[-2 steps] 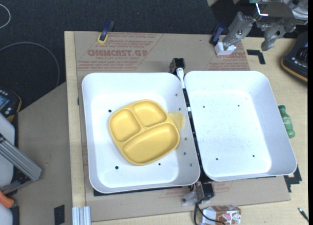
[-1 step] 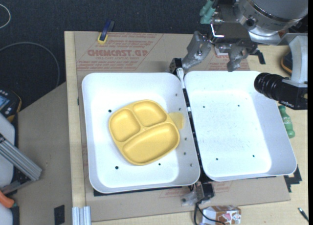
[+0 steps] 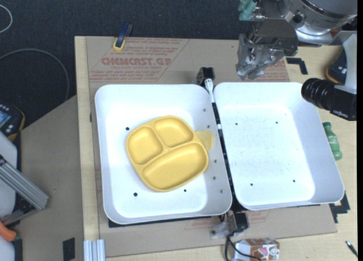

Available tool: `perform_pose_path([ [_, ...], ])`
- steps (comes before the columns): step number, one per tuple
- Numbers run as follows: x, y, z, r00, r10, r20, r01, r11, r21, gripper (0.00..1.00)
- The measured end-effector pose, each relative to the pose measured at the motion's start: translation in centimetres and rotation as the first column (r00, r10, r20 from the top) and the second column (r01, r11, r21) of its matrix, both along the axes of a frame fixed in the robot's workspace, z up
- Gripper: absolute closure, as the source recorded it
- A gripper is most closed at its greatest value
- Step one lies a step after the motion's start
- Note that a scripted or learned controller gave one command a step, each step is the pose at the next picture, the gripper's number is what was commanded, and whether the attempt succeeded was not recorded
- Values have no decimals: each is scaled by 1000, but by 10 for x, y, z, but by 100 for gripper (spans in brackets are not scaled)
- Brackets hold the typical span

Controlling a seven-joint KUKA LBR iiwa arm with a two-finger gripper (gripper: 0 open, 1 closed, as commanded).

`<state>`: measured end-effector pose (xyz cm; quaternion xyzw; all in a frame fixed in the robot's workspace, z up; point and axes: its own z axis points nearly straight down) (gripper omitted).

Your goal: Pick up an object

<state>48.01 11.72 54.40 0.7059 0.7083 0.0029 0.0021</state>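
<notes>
A yellow divided plate (image 3: 166, 153) lies in the left bin (image 3: 108, 140), well apart from the jaws at upper right; whether they are spread cannot be told.

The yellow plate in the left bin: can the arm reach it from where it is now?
Probably yes. The yellow plate lies alone and uncovered in the left bin; the gripper hangs above the right bin's far edge, with nothing between them.
</notes>
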Motion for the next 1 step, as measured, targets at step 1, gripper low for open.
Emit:
perform_pose_path([
  [1,-1,1,-77,1000,-5,-17,5,1000,-4,100],
])
